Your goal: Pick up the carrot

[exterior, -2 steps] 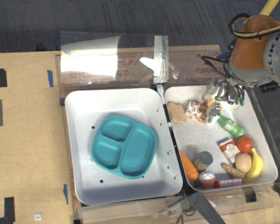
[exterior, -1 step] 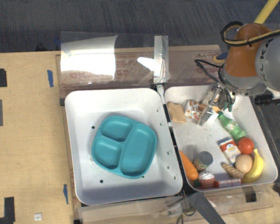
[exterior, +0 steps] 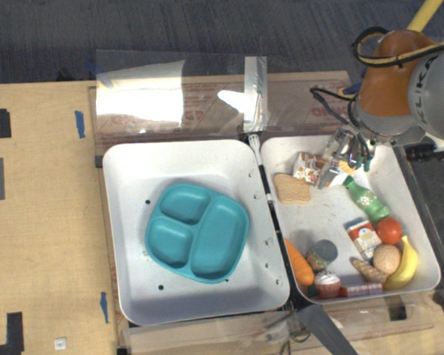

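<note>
Left bin (exterior: 127, 216): holds a teal divided plate (exterior: 197, 231) with three compartments, lying near the middle, slightly tilted in plan. Nothing rests on the plate.

Right bin (exterior: 414, 199): crowded. The carrot (exterior: 299, 261) lies along the bin's left wall, near the front corner, thick end away from the camera-near edge, tip pointing toward the front. Just right of it: a small dark grey round lid-like object (exterior: 325, 250), and below that a red-and-white small item (exterior: 327, 284), close to or touching the carrot's lower end. A slice of bread (exterior: 292, 189) lies further back along the same wall, well apart from the carrot.

Further right: a printed snack packet (exterior: 307, 168), a green bottle (exterior: 366, 199) lying tilted, a small red-and-white carton (exterior: 364, 238), a tomato (exterior: 389, 230), a tan round item (exterior: 387, 259), a brown lumpy piece (exterior: 366, 270), and a banana (exterior: 406, 263) by the right front corner.

Gripper (exterior: 340, 163): at the rear of the right bin, over the snack packet and bottle top, well apart from the carrot. Fingers too cluttered by cables and objects; cannot tell whether spread or pressed together.
</note>
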Robot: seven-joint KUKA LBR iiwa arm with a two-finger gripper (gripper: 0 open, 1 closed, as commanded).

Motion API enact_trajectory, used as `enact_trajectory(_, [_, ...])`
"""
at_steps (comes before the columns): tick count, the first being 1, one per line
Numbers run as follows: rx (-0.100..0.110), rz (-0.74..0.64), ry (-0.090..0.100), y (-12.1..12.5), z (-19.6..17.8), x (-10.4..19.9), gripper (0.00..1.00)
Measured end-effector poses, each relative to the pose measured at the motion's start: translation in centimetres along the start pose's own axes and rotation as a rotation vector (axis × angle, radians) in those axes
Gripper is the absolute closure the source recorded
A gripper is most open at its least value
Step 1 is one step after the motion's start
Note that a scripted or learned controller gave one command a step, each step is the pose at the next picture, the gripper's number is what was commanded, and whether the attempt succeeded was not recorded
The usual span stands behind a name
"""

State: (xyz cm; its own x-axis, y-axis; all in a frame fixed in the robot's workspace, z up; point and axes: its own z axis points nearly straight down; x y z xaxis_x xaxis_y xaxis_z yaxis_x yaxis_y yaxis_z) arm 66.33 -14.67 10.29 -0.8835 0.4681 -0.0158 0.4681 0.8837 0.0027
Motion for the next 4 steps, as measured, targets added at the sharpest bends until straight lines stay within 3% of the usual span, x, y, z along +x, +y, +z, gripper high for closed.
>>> enact_trajectory(1, [-0.003,0.138,-0.006,-0.2,0.6,5.0,1.0])
enact_trajectory(2, [-0.003,0.122,-0.001,-1.0,-13.8,4.1,1.0])
enact_trajectory(3, [0.005,0.31,0.017,1.3,-8.7,5.6,1.0])
enact_trajectory(4, [0.001,0.351,0.006,-3.8,0.5,5.6,1.0])
